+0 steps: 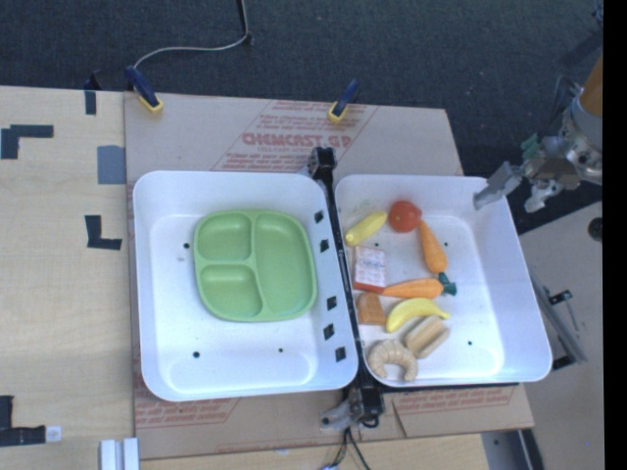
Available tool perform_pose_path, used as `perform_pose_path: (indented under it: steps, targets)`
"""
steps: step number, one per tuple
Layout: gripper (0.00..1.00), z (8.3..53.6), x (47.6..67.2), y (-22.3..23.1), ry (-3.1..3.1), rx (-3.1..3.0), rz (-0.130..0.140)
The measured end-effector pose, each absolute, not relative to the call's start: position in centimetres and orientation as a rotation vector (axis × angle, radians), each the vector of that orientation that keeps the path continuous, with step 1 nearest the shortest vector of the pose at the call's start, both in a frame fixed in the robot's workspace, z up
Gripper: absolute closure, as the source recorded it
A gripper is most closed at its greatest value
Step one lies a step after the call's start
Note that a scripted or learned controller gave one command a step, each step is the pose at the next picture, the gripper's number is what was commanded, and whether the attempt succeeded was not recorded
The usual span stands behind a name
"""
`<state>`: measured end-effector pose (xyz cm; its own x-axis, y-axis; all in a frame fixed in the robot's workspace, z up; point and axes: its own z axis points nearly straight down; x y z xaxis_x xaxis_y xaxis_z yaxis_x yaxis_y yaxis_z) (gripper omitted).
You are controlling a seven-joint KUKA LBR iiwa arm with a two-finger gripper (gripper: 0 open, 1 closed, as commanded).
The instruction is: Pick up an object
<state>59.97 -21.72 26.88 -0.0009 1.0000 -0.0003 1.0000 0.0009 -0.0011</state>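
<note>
Jaws stand open at the upper right, the gripper [516,192] hanging just outside the top right corner of the right bin [509,292] with nothing between its 2 fingers, 1 grey finger [490,186] reaching over the bin's rim. Behind it the arm [588,116] runs off toward the right edge, a strip of its orange band visible.

2 white bins sit side by side on a cardboard sheet [284,135] laid on the counter [59,262]. Lying flat in the middle of the left bin [157,292] is a green divided plate [255,265] with 3 compartments.

All the toy food lies in the right bin, gathered toward its left half and well apart from the gripper. A red tomato [404,215] lies near the top, with a small yellow piece [365,228] just to its left and an orange carrot [432,248] slanting down from its right. Below these lie a pale printed packet [370,264] and a second carrot [413,288] lying crosswise with its green end pointing right. Lower still come a tan block [370,308], a yellow banana [415,312], a hot dog bun [427,336] and a croissant [394,359] near the bin's lower rim.

2 blue and yellow clamps [145,88] [343,101] grip the cardboard's far edge.
</note>
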Motion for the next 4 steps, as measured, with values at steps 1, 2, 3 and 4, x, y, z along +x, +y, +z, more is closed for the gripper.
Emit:
perform_pose_path:
  steps: [1, 2, 3, 4]
  targets:
    - [0.0, 11.3, 66.6, -18.9, -2.219, -2.216, 0.006]
    - [0.0, 12.3, 66.8, -9.4, -2.224, -2.218, -0.001]
    - [0.0, 9.0, 66.0, -9.6, -2.23, -2.224, -0.006]
    - [0.0, 8.5, 66.9, -9.4, -2.224, -2.22, -0.001]
